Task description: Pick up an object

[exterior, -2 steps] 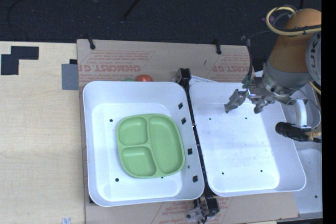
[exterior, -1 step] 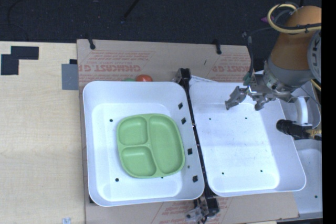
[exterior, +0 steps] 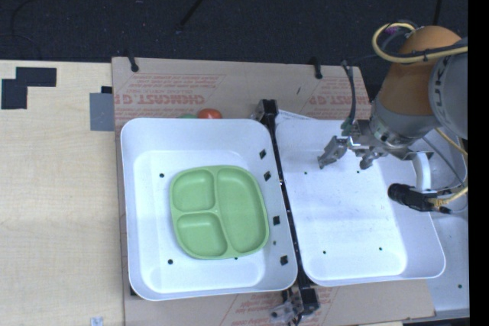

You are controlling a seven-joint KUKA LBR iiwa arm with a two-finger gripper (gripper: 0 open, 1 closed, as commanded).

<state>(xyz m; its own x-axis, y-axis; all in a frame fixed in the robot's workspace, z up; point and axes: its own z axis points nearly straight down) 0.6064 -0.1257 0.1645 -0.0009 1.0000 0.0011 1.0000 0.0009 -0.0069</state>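
Observation:
A light green plate [exterior: 219, 211] with three compartments lies flat in the middle of the left bin [exterior: 145, 164]. My gripper [exterior: 348, 157] hangs over the far part of the right bin [exterior: 359, 240], well to the right of the plate. Its fingers [exterior: 329, 156] are spread open and nothing is between them. The arm, with its orange band, comes in from the right.
A small red-orange object [exterior: 208, 114] sits just behind the left bin's far rim on the cardboard, with a bit of green [exterior: 186, 116] beside it. A black divider with clips [exterior: 279, 195] runs between the two bins.

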